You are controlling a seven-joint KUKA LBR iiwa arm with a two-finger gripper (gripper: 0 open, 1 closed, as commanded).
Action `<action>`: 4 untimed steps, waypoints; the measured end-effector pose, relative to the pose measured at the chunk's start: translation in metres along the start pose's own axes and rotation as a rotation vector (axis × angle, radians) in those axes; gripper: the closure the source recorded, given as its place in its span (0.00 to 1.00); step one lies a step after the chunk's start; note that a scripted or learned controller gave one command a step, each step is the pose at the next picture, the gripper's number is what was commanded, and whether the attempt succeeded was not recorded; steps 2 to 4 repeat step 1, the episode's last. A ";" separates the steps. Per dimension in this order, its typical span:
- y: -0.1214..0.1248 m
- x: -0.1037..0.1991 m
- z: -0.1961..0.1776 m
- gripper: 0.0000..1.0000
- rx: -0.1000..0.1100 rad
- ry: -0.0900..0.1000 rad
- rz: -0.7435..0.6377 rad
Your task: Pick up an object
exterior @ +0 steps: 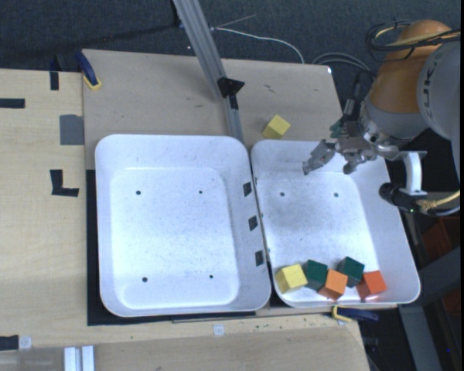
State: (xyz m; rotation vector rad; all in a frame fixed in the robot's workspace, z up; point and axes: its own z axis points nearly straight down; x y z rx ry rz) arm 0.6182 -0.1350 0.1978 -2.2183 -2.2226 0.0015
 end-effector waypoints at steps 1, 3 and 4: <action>-0.066 0.047 0.021 0.00 0.007 0.002 -0.001; -0.066 0.047 0.021 0.00 0.007 0.002 -0.001; -0.066 0.047 0.021 0.00 0.007 0.002 -0.001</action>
